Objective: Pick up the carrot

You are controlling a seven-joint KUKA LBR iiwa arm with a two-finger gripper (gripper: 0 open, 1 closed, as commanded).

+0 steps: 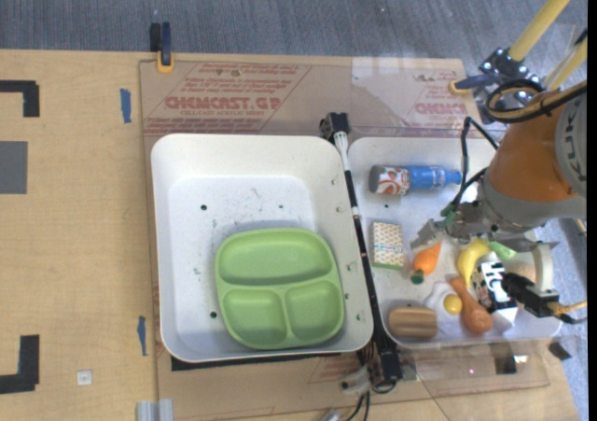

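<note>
Hovering over the right bin (438, 153), the pincer (457, 223) (grip state: cannot tell) sits just right of the carrot (426, 259), which lies tilted, leafy end toward it.

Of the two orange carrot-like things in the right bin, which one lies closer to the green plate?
The short orange carrot with a green top, beside the checkered card; the longer one lies farther right.
</note>
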